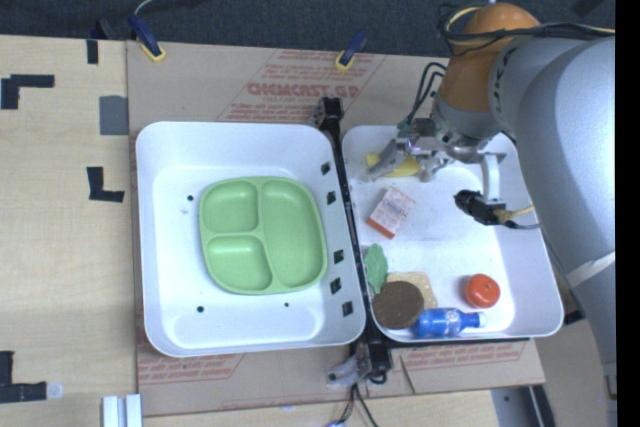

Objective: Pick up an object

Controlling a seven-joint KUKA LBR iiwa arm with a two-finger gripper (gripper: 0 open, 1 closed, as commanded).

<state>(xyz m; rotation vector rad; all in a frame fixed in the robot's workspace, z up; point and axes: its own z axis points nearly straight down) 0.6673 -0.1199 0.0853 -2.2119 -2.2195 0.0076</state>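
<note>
Arm reaches in from the right, wrist bent down over the right bin's (520,245) far end. Gripper (412,158) sits low at a yellow object (392,162); open or closed: can't tell.

a robotics lab: clamped cardboard (300,85) bench, white bins (160,215), tape markers.

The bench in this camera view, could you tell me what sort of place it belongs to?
Probably a robotics lab test bench: a grey arm reaches over two white bins, cardboard is clamped beneath them, and tape marks dot the wooden tabletop.
</note>
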